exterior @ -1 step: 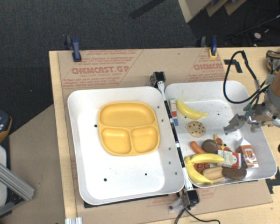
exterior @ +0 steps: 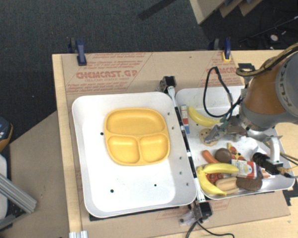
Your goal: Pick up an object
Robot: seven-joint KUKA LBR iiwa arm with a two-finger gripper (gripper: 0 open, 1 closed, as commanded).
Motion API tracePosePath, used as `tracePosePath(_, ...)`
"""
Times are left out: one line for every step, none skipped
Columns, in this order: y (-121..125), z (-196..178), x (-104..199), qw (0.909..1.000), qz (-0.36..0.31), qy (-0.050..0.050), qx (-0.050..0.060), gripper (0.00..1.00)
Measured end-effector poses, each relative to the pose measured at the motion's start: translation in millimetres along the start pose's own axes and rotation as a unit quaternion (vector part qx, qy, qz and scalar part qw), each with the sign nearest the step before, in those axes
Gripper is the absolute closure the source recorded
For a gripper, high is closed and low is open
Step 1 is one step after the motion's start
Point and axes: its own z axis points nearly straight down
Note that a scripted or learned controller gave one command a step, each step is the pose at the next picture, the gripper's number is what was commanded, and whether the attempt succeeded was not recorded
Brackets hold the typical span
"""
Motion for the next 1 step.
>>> tracePosePath(70.5, -6.0, 4.7, 1.0000, 0.000, -0.002, -0.004, 0.00)
